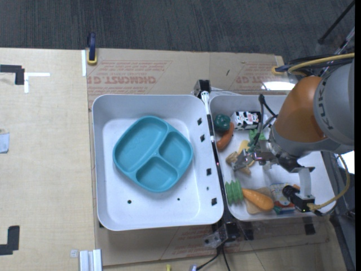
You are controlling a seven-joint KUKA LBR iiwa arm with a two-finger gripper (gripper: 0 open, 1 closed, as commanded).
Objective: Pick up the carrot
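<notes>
Carrot point(257, 197) in right bin, below fingers point(243, 161), apart

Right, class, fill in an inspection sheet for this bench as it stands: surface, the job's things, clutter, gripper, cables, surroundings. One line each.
Surface: cardboard-covered bench with a left bin and a right bin side by side.
Job's things: carrot lying on its side near the front of the right bin, green top toward the left bin, nothing gripping it.
Clutter: blue divided plate in the left bin; a second orange vegetable, a teal toy and a black-and-white carton at the back of the right bin.
Gripper: gripper low over the right bin, behind the carrot; finger state unclear.
Cables: yellow cable running to the arm.
Surroundings: dark floor behind the bench.
</notes>
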